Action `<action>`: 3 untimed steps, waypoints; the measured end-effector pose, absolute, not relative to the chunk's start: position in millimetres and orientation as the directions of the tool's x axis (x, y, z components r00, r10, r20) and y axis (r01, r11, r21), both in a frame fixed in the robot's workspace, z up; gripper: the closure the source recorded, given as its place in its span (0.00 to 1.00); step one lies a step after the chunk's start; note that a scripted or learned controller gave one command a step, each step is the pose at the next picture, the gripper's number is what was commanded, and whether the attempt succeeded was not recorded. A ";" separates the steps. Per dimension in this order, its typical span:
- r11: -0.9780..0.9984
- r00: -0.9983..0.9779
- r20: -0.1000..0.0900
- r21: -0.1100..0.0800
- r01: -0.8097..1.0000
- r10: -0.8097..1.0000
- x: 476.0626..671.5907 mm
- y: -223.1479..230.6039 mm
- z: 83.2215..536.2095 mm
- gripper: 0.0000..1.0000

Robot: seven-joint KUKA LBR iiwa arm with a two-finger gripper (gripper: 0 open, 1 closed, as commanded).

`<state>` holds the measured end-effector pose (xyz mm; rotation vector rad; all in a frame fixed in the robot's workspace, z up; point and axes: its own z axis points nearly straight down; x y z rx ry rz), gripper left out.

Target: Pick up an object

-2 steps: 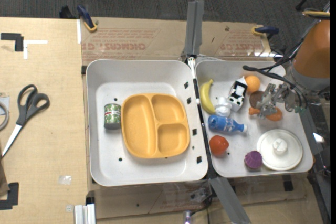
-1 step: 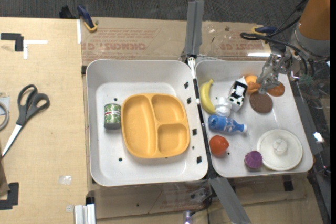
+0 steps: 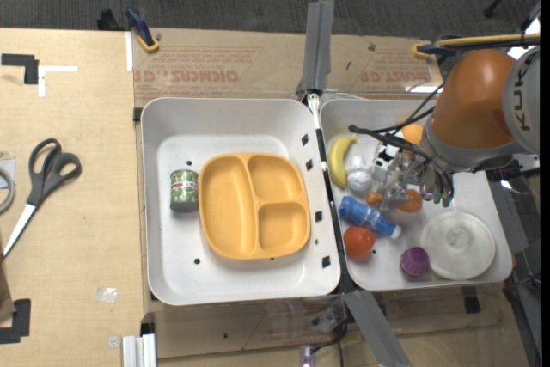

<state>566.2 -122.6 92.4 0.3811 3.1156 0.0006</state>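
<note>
Blue bottle (image 3: 368,217) lies just left and below the pincer (image 3: 397,189), its long axis slanting down-right; whether the pincer is spread or pressed together cannot be told.

Robot arm (image 3: 507,112), seen from above. A large rounded orange band sits above the wrist; the link beside it is grey and bears part of a dark "KU" marking. Thin black cables loop from the wrist over the gripper (image 3: 397,185), a small cluttered assembly of silvery metal and black parts, with some green and red spots of wiring.
</note>
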 end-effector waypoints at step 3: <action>1.000 -1.000 -0.005 0.000 0.009 0.009 557.2 -179.1 93.0 0.00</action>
